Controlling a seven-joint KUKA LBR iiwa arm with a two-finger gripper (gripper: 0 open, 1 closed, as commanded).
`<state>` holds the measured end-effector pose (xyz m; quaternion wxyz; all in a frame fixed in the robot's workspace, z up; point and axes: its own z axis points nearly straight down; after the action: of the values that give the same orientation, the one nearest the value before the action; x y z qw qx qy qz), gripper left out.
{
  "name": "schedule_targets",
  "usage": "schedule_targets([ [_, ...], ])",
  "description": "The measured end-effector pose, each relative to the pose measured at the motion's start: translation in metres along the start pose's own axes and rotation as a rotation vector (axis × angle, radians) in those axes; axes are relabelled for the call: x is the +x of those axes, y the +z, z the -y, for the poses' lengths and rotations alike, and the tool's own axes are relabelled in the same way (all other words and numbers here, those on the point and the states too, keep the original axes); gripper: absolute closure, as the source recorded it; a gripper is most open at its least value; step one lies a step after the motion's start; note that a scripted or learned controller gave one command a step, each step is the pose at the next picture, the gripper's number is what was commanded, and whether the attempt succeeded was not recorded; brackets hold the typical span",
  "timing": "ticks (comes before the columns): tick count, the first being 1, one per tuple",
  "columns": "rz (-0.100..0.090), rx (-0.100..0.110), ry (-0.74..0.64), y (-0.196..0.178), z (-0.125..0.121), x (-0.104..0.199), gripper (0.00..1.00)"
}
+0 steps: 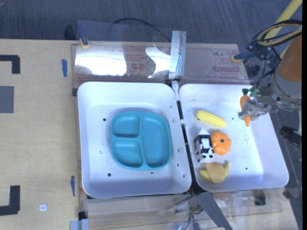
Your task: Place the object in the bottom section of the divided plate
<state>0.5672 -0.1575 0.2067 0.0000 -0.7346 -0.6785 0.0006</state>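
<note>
A blue divided plate (141, 139) lies in the middle of the left bin (91, 104), with two small sections on its left and one long section on its right. My gripper (251, 108) hangs over the right bin's far right part, well to the right of the plate. It is shut on a small orange toy carrot (247, 119). The carrot's green top points away from me and its tip sticks out below the fingers.
The right bin (268, 166) holds a yellow corn cob (210, 118), an orange pumpkin (221, 143), a black-and-white toy cow (205, 147) and a yellow fruit (214, 172). A metal divider (177, 56) stands behind the bins. Cables hang at the far right.
</note>
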Motion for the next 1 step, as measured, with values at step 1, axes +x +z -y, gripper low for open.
schedule_targets([
  [1,-0.002,0.005,-0.145,0.0700,0.0329,0.0574,1.00],
])
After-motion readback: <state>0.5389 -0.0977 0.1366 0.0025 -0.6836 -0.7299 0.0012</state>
